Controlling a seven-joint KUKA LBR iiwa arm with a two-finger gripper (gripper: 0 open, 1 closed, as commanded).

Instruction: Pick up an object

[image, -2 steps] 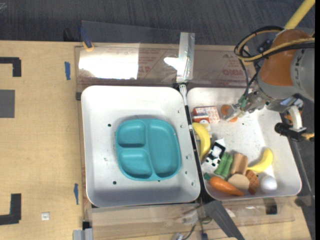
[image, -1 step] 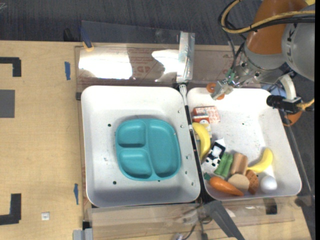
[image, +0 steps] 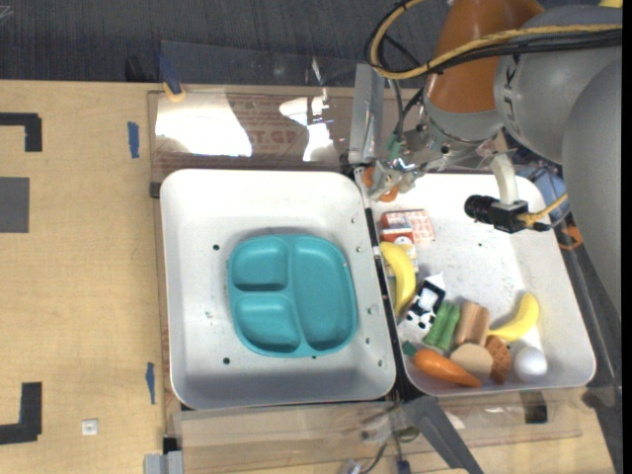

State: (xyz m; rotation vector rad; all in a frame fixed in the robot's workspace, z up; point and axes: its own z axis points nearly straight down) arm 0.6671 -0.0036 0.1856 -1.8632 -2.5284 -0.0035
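Hand (image: 387, 171) above right bin's (image: 553, 265) top-left corner; banana (image: 399, 273) lies lengthwise near-to-far.

A teal tray (image: 292, 294) lies in the left bin (image: 188, 215); toys crowd the right bin (image: 464, 255).

- Two white bins: left bin (image: 188, 265), right bin (image: 563, 294).
- One teal tray (image: 292, 292).
- Two bananas: one (image: 400, 273), another (image: 520, 319).
- One carrot (image: 444, 367).
- One red-and-white box (image: 407, 227).
- One black-and-white block (image: 427, 302).
- One green piece (image: 444, 324).
- One white ball (image: 531, 362).
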